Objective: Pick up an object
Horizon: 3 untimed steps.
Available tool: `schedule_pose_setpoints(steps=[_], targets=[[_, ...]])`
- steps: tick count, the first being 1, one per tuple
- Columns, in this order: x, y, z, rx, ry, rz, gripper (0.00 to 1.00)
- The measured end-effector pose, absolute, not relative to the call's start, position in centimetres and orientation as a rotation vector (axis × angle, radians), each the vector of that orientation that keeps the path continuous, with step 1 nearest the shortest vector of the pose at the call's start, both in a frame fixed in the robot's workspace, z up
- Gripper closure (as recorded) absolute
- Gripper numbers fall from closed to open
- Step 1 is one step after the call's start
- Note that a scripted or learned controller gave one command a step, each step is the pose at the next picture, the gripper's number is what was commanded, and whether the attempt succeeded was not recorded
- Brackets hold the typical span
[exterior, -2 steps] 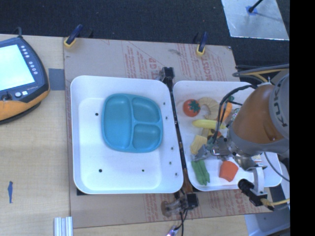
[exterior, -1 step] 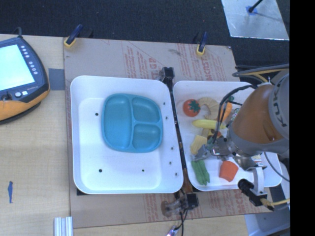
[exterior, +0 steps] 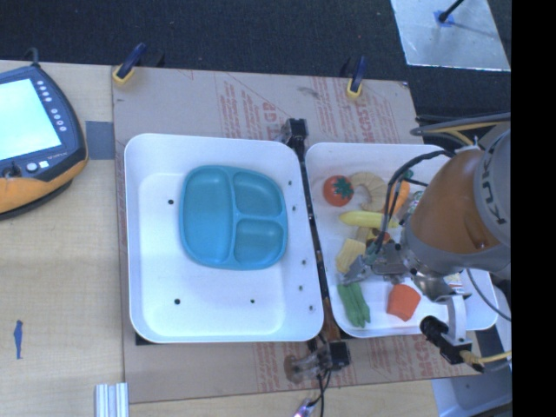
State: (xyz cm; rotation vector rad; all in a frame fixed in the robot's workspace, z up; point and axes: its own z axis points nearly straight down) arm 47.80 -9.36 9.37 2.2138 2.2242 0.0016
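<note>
Wooden bench (exterior: 61, 268) with a brown cardboard sheet (exterior: 234, 102) on top holds two white bins side by side. Toy food lies in the right bin (exterior: 326, 159). A red tomato (exterior: 338, 190) sits near the top of that bin, with a tan bagel shape (exterior: 368, 183) just beside it. A yellow banana (exterior: 363, 219) lies below them. A pale yellow cheese block (exterior: 350, 252) sits under the banana. A green bean pod (exterior: 354, 303) lies near the bottom left corner, and an orange-red block (exterior: 403, 302) rests to its right. The gripper (exterior: 369, 263) reaches in low over the bin, next to the cheese block and above the green pod. How wide the claw is spread, or if it has hold of anything, I cannot tell, since it looks dark and small. The grey arm (exterior: 456, 224) with its orange band covers much of the right side of this bin. The left bin (exterior: 139, 233) holds a blue plate (exterior: 233, 216) with three parts. A tablet with an orange edge (exterior: 35, 142) lies on the far left of the bench. Two blue and yellow clamps (exterior: 129, 63) pin the cardboard at the top edge.
</note>
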Motion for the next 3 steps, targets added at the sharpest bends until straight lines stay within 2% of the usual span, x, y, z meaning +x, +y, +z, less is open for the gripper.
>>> schedule_pose_setpoints(steps=[2, 3], targets=[[47.8, -9.3, 9.4, 2.212, 2.223, 0.002, 0.00], [56.8, -9.6, 9.2, 2.220, 2.227, -0.002, 0.00]])
